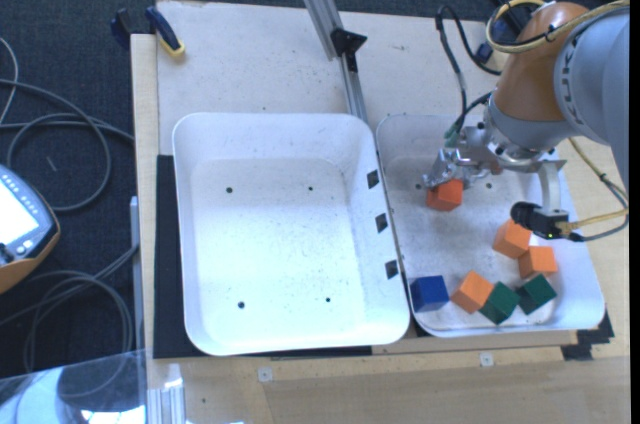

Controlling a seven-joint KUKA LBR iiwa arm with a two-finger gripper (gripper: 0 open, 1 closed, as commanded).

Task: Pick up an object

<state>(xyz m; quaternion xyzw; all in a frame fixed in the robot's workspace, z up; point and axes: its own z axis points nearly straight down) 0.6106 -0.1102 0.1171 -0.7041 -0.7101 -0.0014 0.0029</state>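
Item: red block (445, 195), upper part of your right bin (590, 297), directly under the gripper (447, 178), touching its tips; whether it is pinched or the gripper stands spread, cannot tell.

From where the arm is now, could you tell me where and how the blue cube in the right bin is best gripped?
Grip the blue cube from straight above, across its left and right faces. It sits flat near the right bin's front left corner, with the bin's rim just in front. The nearest orange cube stands apart on its right, probably leaving finger room on both sides.
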